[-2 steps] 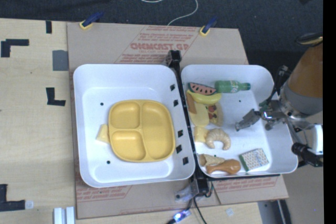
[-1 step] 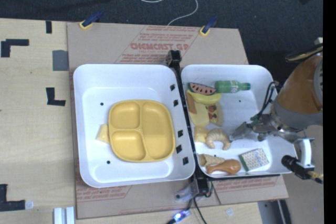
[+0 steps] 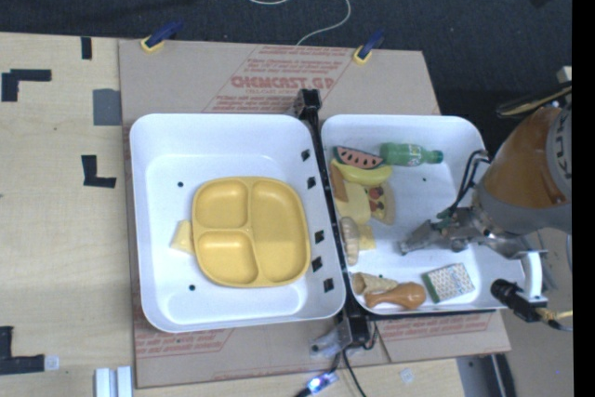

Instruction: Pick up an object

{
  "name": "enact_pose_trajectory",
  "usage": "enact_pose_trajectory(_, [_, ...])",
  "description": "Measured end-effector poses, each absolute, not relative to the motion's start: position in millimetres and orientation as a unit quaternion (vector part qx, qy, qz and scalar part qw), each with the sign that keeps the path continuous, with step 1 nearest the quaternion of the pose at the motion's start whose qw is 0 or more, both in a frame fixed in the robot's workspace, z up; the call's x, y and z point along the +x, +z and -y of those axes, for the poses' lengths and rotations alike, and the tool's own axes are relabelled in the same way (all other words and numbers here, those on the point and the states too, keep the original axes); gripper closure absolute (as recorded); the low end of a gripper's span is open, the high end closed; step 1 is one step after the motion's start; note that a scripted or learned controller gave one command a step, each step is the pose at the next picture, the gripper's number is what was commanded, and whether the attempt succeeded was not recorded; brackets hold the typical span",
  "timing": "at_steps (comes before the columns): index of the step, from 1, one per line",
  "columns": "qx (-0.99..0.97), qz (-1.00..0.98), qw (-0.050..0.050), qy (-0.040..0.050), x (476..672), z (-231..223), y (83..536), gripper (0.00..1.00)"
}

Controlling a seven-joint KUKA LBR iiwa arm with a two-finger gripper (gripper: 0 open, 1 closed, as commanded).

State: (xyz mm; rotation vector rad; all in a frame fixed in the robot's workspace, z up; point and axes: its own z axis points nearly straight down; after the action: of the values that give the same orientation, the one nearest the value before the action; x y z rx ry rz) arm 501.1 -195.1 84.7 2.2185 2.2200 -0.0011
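Objects for picking lie in the right bin (image 3: 465, 130), crowded along its left wall, while the left bin (image 3: 149, 200) carries a big yellow divided plate (image 3: 251, 231) at its middle, with a pale yellow scrap (image 3: 179, 237) poking out from under the plate's left edge.

The arm (image 3: 530, 167) enters over the right bin's right rim, and its bulk hides that rim and part of the floor. The gripper (image 3: 416, 243) reaches leftward over the bin's middle, low and dark; how far its fingers are parted cannot be made out, and nothing is seen between them.

A green bottle (image 3: 409, 153) lies on its side near the far edge, long axis running left to right. Just left of it sits a watermelon slice (image 3: 361, 157) above a banana (image 3: 358, 173), both at the far left corner. Below them a flat yellow packet (image 3: 364, 205) rests along the left wall, its print too blurred to read. A tan drumstick-shaped toy (image 3: 395, 295) lies at the near left corner, pointing left to right, with a small chequered card (image 3: 448, 282) just to its right by the near edge.
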Motion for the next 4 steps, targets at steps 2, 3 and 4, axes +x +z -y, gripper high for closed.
enact_pose_trajectory(2, [0.707,-0.708,0.0,0.0002,495.0,187,152,1.0])
enact_pose_trajectory(3, [0.707,-0.707,0.002,0.0004,498.0,197,201,1.0])
enact_pose_trajectory(4, [0.706,-0.708,0.0,0.0003,498.7,196,226,1.0])
